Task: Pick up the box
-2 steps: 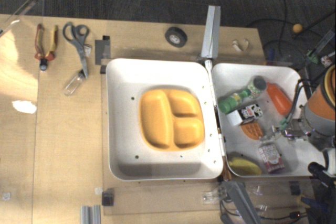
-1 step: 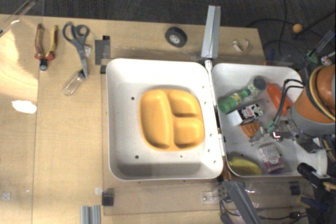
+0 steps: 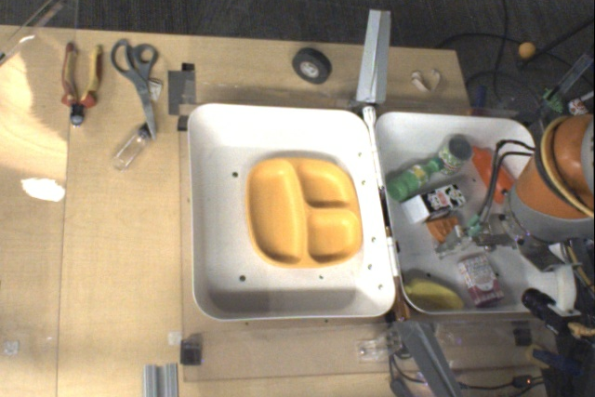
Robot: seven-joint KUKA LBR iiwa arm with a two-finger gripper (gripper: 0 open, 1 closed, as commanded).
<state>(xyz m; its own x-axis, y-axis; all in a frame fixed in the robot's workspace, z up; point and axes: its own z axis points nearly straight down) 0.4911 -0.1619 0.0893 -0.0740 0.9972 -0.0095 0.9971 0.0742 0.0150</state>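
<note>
Right, the arm (image 3: 558, 172) is leaning in over the right bin (image 3: 409, 130), its orange band bright against the grey, and the gripper (image 3: 474, 232) hangs low among the clutter, presumably hunting for its target. That clutter sits bunched together: a green bottle (image 3: 414, 178), an orange piece (image 3: 483, 167), something yellow (image 3: 433, 295) in the near corner, and a clear packet (image 3: 479, 279). The box (image 3: 444, 198), small and dark with a printed face, lies just up and left of the gripper, near but apart. Whether the gripper is spread or closed, I cannot tell. Over in the left bin (image 3: 214, 228) a yellow divided tray (image 3: 302, 209) sits alone in the middle, well away from the work.
</note>
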